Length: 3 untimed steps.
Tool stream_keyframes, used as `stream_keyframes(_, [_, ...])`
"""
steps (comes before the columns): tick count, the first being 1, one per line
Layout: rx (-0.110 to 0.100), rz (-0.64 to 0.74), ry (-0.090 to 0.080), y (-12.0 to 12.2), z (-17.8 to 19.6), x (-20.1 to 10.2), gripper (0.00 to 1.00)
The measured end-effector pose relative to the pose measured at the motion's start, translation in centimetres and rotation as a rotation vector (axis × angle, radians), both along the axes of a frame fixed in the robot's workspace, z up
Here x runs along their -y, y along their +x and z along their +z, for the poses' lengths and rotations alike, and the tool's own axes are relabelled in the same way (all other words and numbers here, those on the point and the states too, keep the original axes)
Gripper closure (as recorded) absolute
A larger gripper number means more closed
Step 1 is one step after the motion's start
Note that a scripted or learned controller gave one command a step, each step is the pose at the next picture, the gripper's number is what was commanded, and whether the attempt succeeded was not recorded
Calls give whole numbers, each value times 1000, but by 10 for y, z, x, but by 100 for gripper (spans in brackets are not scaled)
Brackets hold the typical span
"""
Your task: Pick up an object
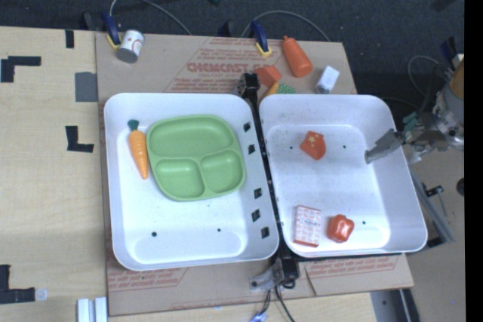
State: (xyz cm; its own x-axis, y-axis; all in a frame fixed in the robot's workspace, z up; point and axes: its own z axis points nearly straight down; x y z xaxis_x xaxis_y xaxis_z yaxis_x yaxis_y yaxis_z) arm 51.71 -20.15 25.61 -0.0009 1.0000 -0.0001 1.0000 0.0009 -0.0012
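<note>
Gripper [381,148], possibly empty, over right bin [377,113].

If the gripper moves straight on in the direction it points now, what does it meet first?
The gripper points left over the right bin. The small red object lies roughly in that line, probably first, though the gripper's height above it is unclear.

At the frame's right edge the robot shows as a cluster of grey and pale metal parts, with a small teal patch among them and thin dark cables looping beside it. Its pincer [381,148] is a dark grey, flat, tapering piece with a blunt tip. The parts behind it are blurred, so screws and markings cannot be made out.
</note>
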Motion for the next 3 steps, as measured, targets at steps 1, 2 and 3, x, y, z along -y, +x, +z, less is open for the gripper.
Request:
stream_keyframes(1, [-2, 0, 1, 62, -150, -19, 0])
stream_keyframes(2, [5, 2, -1, 149, -170, -75, 0])
stream_keyframes(3, [3, 0, -2, 121, -170, -100, 0])
